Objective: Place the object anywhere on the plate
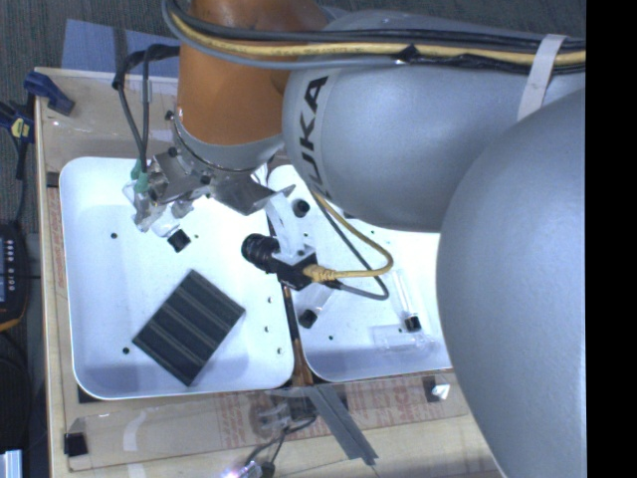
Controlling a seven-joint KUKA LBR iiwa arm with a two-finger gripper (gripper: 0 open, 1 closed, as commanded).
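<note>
Arm (pixel 418 137): big grey body reaching in from the right, its orange band (pixel 234 68) sitting over the upper edge of the left bin; a black and yellow cable bundle (pixel 398 50) runs along its top.

Gripper (pixel 157 207): hanging low over the upper-left part of the left bin, near its back wall — the metal head is a jumble from this angle, and I cannot tell how it is set or whether it has hold of anything.

Object (pixel 179 238): a small dark cube on the white floor of the left bin, just below and to the right of the gripper; whether the two touch I cannot make out.

Plate (pixel 189 326): a dark, ribbed, square slab lying flat and turned cornerwise in the lower half of the left bin, apart from the cube.

Left bin (pixel 85 297): white, shallow, holding cube and plate.

Right bin (pixel 358 357): white, largely hidden under the arm; a clear, tube-like piece (pixel 405 307) lies near its front.

Bench (pixel 199 421): wooden front edge, with a metal bracket (pixel 333 421) where the two bins meet.
</note>
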